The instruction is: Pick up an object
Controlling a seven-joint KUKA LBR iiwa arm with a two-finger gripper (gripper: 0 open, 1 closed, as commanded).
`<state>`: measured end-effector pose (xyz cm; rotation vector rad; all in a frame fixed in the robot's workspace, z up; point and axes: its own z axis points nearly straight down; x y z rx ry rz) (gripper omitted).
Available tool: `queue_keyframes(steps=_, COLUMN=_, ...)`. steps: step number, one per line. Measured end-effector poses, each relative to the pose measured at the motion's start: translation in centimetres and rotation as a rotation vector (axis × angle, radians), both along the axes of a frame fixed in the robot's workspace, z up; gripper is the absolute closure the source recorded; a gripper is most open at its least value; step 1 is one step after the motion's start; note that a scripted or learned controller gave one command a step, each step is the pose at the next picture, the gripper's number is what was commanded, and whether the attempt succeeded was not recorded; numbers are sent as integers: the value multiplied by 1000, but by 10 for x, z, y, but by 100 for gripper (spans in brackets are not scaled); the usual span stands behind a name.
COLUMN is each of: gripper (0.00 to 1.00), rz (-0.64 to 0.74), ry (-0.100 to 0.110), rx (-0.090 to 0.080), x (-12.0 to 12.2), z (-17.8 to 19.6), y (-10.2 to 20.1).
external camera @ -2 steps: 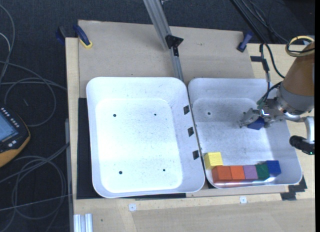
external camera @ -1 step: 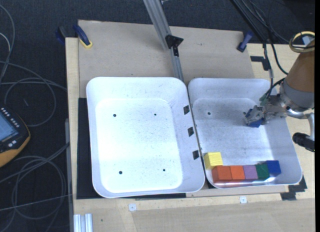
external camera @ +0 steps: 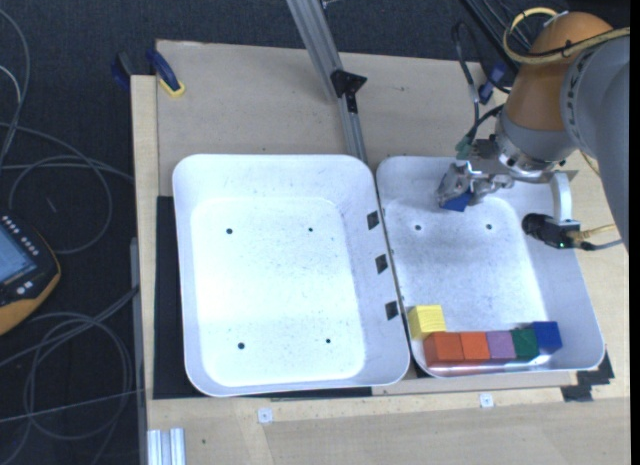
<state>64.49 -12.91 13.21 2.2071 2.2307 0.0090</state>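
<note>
My gripper (external camera: 458,193) hangs over the back of the right bin (external camera: 470,268), reached in from the right below the orange wrist band (external camera: 545,83). A small blue block (external camera: 456,203) shows between the fingertips, and the gripper is shut on it, just above the bin floor. Along the bin's front edge lies a row of blocks: red (external camera: 448,348), orange (external camera: 476,345), purple (external camera: 502,344), green (external camera: 525,341) and blue (external camera: 546,333). A yellow block (external camera: 428,318) sits just behind the row's left end.
The left bin (external camera: 270,273) lies beside the right one, joined by black clips (external camera: 381,263). A slanted metal pole (external camera: 315,43) rises behind the bins. A black fitting (external camera: 553,230) hangs off the arm over the right bin's rim. Cables and a pendant (external camera: 20,268) lie far left.
</note>
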Motion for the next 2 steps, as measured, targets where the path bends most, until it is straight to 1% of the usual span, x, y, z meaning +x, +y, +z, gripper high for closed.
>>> queue_keyframes(steps=1, gripper=100, rz=-2, ry=-3, rx=1, x=-4, z=117, y=87)
queue_keyframes(steps=2, gripper=100, rz=-3, ry=18, rx=3, x=-58, z=64, y=167)
